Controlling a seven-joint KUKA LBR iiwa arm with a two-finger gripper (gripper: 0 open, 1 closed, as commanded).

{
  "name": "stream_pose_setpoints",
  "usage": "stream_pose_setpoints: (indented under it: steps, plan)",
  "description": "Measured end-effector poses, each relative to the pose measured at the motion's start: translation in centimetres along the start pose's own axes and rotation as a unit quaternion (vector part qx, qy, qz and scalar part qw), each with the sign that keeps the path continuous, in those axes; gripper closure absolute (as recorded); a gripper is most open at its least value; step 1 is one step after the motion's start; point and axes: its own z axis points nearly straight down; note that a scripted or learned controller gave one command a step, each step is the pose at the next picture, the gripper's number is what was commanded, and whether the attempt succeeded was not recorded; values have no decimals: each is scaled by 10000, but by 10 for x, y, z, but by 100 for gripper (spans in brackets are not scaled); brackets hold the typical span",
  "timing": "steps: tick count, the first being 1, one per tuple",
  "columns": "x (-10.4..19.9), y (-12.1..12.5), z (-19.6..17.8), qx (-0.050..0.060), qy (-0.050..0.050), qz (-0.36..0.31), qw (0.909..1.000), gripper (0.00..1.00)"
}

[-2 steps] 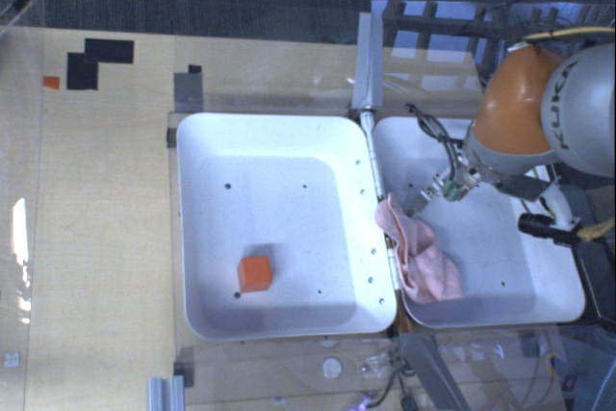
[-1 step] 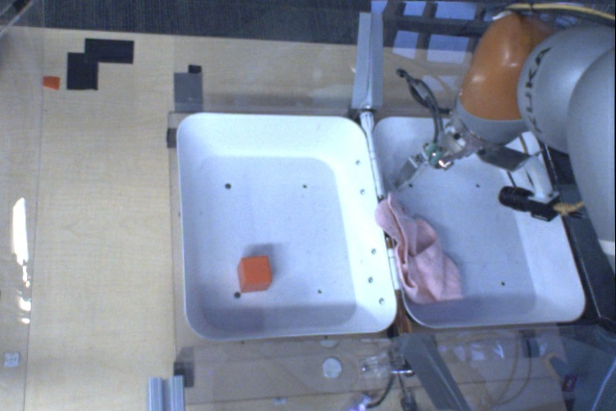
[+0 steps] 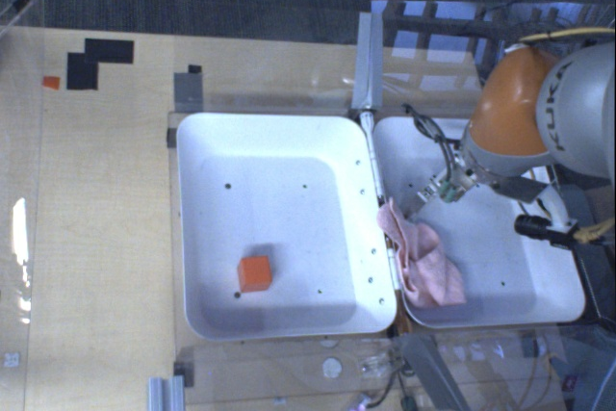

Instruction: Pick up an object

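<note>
The orange cube lay on the floor of the left bin, toward that bin's near edge and left of its middle, flat on one face and touching nothing else. The pink cloth lay crumpled in the right bin, bunched against the wall that bin shares with the left bin — one fold reached up onto that dividing rim, the rest spread toward the right bin's near edge.

The arm came in over the right bin from its far right side, its orange band sitting above that bin's far half. The gripper hung over the right bin's floor, just beyond the cloth's upper edge and close to it, well apart from the cube across the dividing wall. Whether it was open or closed could not be told from this angle — wrist hardware and cables crowded the tip, and nothing could be seen held there.

On the wooden bench beyond the left bin's far left corner lay black tape marks and a small orange tag, both well apart from the cube.
</note>
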Motion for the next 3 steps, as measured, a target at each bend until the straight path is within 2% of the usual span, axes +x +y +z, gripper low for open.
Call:
stream_pose_setpoints:
  steps: [1,2,3]
  plan:
    - [-44,48,3,29,11,1625,9867,0]
    - [-20,-3,1,10,3,643,9979,0]
    - [20,-48,-2,-20,-29,-681,9977,0]
